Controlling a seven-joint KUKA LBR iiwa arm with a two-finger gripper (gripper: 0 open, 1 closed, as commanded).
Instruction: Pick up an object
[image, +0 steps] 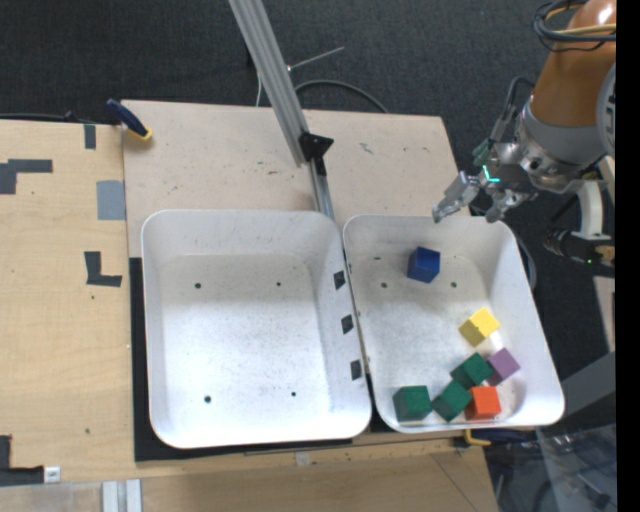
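While nothing is held, the claw (468, 203) is seen spread open above the right bin's (528, 300) far rim. Nearest lies a blue cube (423, 264); other cubes are clustered in the near right corner.

The gripper (470, 200) hangs over the far rim of the right bin (530, 300), holding nothing. A blue cube (423, 264) sits alone near that end (well apart from the rest); yellow (480, 325), purple (503, 362), orange (485, 402) and green cubes (412, 403) cluster at the near corner
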